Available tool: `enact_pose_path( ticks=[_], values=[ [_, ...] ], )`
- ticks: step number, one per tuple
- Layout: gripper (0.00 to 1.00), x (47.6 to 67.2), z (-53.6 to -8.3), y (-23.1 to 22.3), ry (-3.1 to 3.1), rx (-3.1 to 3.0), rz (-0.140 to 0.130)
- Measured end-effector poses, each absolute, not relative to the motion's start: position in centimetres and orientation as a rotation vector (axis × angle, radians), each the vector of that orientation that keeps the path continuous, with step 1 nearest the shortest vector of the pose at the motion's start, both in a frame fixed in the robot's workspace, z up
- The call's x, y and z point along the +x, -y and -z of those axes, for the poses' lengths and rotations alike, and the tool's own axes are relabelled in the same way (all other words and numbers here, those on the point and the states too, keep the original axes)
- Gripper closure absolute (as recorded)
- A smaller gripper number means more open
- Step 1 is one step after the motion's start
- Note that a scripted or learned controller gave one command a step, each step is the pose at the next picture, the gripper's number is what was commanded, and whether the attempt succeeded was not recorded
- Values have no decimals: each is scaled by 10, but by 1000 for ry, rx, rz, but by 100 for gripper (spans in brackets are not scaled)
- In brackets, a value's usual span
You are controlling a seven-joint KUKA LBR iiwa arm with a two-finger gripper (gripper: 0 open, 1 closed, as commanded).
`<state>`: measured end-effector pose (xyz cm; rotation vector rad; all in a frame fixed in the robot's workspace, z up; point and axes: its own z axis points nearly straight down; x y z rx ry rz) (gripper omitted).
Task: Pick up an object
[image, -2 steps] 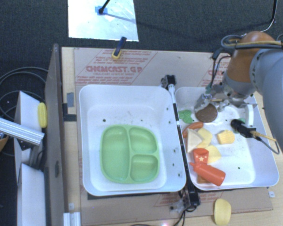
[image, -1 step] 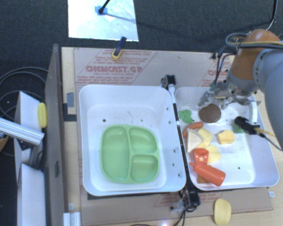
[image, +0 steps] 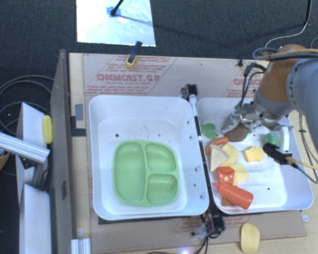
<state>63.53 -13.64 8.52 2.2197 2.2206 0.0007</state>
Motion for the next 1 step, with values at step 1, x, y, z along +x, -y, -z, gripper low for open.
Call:
enact_pose_path(
  ticks=[1],
  values=[
    [100, 641, -102, 136, -2215, 2210, -17]
  ],
)
